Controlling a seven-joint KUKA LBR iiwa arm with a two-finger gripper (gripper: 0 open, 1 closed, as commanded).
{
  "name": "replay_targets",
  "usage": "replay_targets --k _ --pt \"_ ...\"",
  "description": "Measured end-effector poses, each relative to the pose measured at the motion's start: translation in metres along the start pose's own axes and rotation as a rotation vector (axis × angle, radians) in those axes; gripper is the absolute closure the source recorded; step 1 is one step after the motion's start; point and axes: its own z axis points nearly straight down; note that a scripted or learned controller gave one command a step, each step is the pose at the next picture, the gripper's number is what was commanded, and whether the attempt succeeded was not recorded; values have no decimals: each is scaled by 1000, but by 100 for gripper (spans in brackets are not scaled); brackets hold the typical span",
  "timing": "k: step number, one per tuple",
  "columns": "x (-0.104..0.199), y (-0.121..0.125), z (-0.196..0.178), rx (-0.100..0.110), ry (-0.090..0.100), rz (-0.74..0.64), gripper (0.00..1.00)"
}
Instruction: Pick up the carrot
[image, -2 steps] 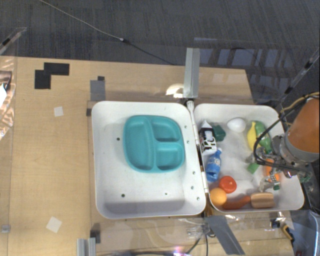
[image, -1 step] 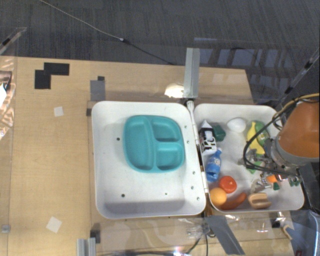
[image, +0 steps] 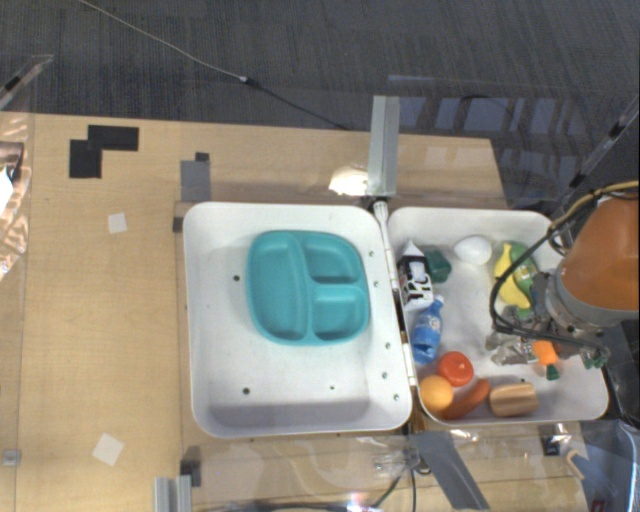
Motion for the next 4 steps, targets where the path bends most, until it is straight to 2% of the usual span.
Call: replay_targets --k 1,2,3,4 --pt "-17 7 4 -11 19 -156 100" --pt "-17 7 4 -11 19 -156 0" --pt "-22 7 -8 -7 8 -159 100" --pt "-40 0 -184 -3 7 -220 100"
